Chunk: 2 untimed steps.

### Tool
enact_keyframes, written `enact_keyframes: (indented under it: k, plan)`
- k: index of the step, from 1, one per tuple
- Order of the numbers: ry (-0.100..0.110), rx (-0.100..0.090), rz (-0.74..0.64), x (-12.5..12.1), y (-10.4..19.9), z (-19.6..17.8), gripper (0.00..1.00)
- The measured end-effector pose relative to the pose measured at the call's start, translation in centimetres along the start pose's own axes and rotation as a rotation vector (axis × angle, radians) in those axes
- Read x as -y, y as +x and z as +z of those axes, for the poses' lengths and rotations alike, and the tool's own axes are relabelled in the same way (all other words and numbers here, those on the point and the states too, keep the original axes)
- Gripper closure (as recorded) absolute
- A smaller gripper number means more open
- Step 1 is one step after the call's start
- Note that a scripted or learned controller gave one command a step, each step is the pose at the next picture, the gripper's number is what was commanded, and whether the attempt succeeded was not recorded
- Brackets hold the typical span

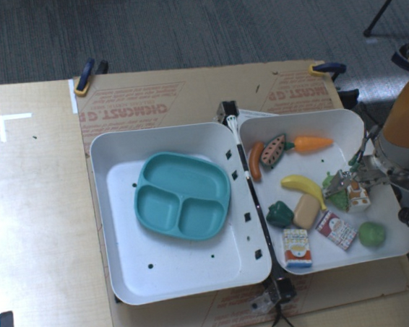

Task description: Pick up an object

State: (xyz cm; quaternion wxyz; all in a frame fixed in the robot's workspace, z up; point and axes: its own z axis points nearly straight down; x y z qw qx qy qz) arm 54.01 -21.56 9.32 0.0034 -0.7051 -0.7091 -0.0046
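On the tabletop [38,235] sit 2 shallow white bins. The left bin [117,226] carries a teal divided plate [182,195], lying flat near its middle. The right bin [395,244] is crowded with toy food: an orange-red sausage [256,162] by the dividing wall, a dark fish-like piece [274,151], a carrot [311,143], a yellow banana [303,186], a dark green pepper [279,214], a tan potato-like lump [306,211], a small carton [297,248], a red packet [336,229] and a green ball [372,234].

The gripper [348,180] hangs low at the right side of that bin, over a leafy green piece [334,185] and a small orange-and-white box [357,195]. Whether its fingers are spread or closed, I cannot tell; nothing is clearly between them.

I would guess the leafy piece is the target. It looks light, stiff plastic, irregular and a bit slippery, so a pinch across its thicker middle seems safest, clear of the banana touching its left side.
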Motion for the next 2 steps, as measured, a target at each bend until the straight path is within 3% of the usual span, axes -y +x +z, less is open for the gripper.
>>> enact_keyframes:
  k: [1, 2]
  plan:
    - [0.0, -0.003, 0.0, -0.1, 0.2, -1.0, 1.0]
    - [0.001, 0.012, 0.005, -2.5, 5.6, -11.1, 1.0]
